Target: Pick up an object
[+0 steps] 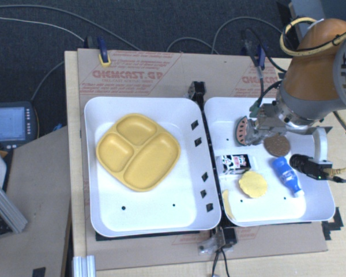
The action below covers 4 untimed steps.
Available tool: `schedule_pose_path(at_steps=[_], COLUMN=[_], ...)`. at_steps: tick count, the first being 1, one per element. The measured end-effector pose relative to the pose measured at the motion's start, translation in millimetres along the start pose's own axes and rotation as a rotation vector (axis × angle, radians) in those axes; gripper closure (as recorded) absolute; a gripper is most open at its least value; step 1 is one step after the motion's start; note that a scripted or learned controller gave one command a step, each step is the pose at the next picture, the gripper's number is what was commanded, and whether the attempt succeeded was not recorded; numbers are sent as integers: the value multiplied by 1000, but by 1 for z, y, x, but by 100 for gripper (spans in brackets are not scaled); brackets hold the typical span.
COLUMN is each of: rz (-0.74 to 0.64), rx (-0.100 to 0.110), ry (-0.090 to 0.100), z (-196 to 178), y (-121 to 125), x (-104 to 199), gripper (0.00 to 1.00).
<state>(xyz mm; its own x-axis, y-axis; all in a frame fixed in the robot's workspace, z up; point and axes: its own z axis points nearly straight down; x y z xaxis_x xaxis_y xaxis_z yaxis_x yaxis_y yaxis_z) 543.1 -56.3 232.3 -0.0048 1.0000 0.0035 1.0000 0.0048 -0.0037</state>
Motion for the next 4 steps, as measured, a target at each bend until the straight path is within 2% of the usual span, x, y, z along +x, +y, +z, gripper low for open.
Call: schedule_pose_path(at_steps=[1,3,4], rz=[-1,-2,4], rx=[1,-1,-2], ry=[0,0,-2], z=[12,3,2], y=[-11,-28,-27], x=[55,147,144], gripper=[100,100,0])
